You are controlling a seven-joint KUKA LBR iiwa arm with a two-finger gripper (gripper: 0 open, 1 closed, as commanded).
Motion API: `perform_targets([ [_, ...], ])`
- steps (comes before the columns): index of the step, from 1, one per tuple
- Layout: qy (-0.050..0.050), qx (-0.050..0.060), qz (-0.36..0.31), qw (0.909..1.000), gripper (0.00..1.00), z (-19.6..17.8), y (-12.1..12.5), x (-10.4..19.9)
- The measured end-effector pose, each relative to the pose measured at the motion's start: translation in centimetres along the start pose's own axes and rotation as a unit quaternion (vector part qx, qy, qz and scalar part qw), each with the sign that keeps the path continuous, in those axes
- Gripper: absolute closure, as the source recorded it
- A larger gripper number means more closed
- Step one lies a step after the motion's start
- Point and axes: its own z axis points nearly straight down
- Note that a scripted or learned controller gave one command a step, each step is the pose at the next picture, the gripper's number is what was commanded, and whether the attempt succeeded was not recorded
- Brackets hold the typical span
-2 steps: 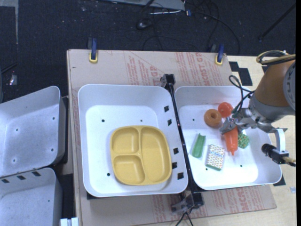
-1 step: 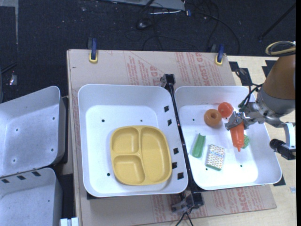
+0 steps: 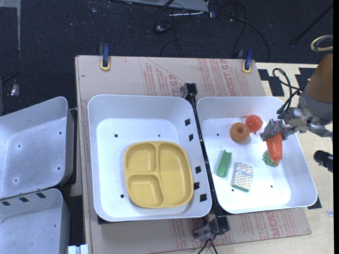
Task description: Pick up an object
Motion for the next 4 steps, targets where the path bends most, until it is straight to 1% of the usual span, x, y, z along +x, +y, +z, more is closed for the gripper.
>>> perform_targets([
  [1, 0.0, -0.001, -0.001, 1.0, 1.0, -6.1, 0.5, 0.5],
  [2, 0.001, 0.001, -0.002, 1.0, 1.0, -5.9, 2.8, 5.0],
  [3, 0.001, 0.002, -0.001, 1.0, 1.0, -4.7, 4.3, 10.6],
  [4, 0.001, 0.002, -0.001, 1.0, 1.0, -5.1, 4.8, 16.0],
])
